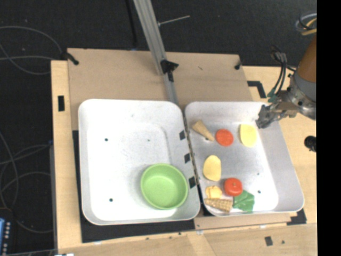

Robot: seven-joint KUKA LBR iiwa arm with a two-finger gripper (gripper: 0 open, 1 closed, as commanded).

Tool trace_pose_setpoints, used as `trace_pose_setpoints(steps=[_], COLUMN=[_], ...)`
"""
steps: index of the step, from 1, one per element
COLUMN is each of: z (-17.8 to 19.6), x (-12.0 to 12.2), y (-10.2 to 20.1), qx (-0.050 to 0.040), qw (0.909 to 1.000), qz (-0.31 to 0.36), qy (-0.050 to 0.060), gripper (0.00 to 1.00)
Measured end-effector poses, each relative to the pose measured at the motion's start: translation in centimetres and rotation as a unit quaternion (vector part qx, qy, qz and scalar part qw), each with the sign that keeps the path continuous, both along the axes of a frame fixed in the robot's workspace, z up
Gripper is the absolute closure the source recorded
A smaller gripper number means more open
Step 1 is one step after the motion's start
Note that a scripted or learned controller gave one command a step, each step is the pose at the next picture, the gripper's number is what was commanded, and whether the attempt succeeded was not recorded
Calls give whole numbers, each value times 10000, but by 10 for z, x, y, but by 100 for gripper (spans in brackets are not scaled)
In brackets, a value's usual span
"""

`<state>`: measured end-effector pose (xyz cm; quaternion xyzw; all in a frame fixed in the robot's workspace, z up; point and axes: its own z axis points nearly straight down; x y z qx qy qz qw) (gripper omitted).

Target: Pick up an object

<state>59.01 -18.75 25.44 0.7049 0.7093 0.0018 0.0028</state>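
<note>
From the camera above, my hand (265,117) hangs over the right bin's (282,164) upper right corner, just beside the pale yellow piece (248,135), my nearest pick. To do this well I should centre over it and come straight down, clear of the red ball (224,137) (close on its left). My arm reaches in from the right, wrist angled down-left; I cannot tell how far my hand is open.

Dark floor (64,15) with loose black cables (21,41); pale wooden tabletop (213,73); slanted metal pole (149,25) rises from it. Even lighting.
</note>
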Motion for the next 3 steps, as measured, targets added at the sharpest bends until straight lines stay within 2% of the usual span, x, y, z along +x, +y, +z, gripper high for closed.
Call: trace_pose_setpoints(steps=[1,2,3], z=[44,28,20], x=[1,-2,-4], y=[-1,45,106], qx=[0,-2,4], qw=[10000,10000,10000], qz=[-1,-9,-2], qy=[-2,28,29], gripper=[100,100,100])
